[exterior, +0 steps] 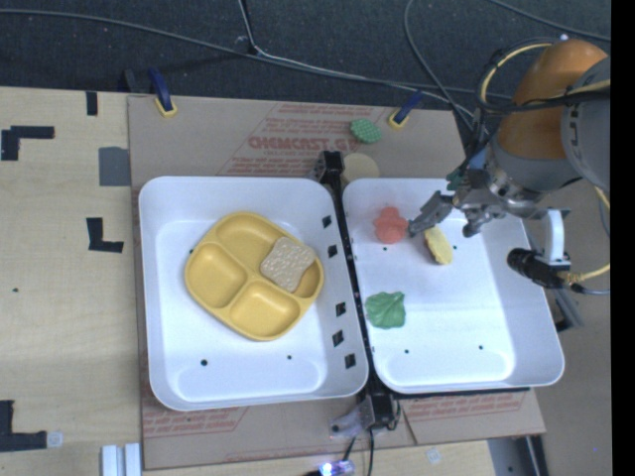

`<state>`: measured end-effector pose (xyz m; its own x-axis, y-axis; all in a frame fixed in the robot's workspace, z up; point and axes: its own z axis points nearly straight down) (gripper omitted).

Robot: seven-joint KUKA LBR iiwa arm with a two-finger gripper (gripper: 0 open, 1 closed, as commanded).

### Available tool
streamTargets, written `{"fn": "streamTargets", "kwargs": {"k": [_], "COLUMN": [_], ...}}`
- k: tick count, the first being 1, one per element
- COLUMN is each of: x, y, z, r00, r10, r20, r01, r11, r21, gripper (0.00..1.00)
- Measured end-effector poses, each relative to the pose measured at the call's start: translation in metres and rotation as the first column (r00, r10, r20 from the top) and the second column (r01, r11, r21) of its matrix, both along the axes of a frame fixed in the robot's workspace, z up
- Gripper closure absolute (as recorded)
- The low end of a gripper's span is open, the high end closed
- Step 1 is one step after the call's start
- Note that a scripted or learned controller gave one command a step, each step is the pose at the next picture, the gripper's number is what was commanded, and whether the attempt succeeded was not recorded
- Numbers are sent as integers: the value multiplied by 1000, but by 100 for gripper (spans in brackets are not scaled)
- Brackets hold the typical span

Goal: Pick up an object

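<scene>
Green leaf-shaped toy [385,308] lies nearest, at about seven o'clock in the right bin [516,360]. At eleven o'clock in that bin sits a red lumpy toy [390,224], with a yellow piece [438,246] just beside it toward three o'clock. Directly above the yellow piece hangs the gripper [452,219], its fingers spread wide and holding nothing. In the left bin [169,365] a yellow divided plate [223,276] carries a cracker-like square [288,263] at its two o'clock.

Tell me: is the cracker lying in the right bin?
No, the cracker lies on the yellow plate in the left bin.
</scene>
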<state>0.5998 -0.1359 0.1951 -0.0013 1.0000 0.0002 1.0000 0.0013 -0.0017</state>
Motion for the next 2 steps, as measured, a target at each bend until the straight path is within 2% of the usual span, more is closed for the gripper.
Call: {"fn": "streamTargets", "kwargs": {"k": [1, 2], "x": [-4, 5], "y": [-5, -4], "z": [-46, -101], "r00": [1000, 1000], "r10": [-1, 1], "r20": [-4, -1], "r01": [1, -1], "r11": [1000, 1000], "r21": [-1, -2], "gripper": [0, 0]}}
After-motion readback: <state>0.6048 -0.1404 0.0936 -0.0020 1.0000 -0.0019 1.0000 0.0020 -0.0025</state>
